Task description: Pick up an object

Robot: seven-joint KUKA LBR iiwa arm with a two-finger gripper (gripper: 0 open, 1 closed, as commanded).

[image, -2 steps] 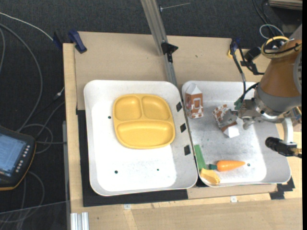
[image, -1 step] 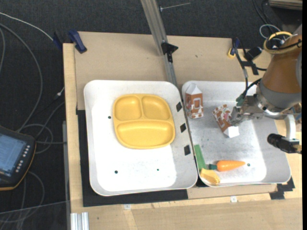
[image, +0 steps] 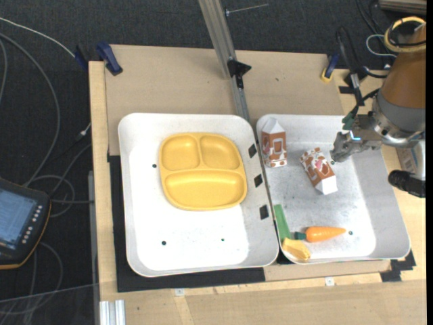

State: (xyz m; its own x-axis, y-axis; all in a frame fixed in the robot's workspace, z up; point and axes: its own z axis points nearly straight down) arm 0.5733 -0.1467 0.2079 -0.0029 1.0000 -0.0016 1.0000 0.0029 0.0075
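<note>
1. Leftmost, the left bin [image: 135,202] carries a yellow tray [image: 201,170] with three wells, lying flat near the bin's far side; it looks too broad and shallow for an easy pinch.
2. Next, a green strip [image: 279,219] lies along the left wall of the right bin [image: 379,208], and a yellow scrap [image: 296,250] sits in that bin's near left corner.
3. Further in, a small carton [image: 273,145] stands upright near the far left corner of the right bin, well apart from the arm.
4. Near the front wall a carrot [image: 325,233] lies on its side, pointing right, just beside the yellow scrap.
5. Around the middle of the bin a second carton [image: 318,170] lies tipped over, slanting toward the near right.
6. Right of that, the pincer [image: 340,147] hangs just beside the tipped carton's far end; whether it touches I cannot tell, and I cannot tell how wide it stands. Nothing is seen in its grip.
7. Judging by that closeness, the tipped carton is the likely target, and the pick is not yet made.
</note>
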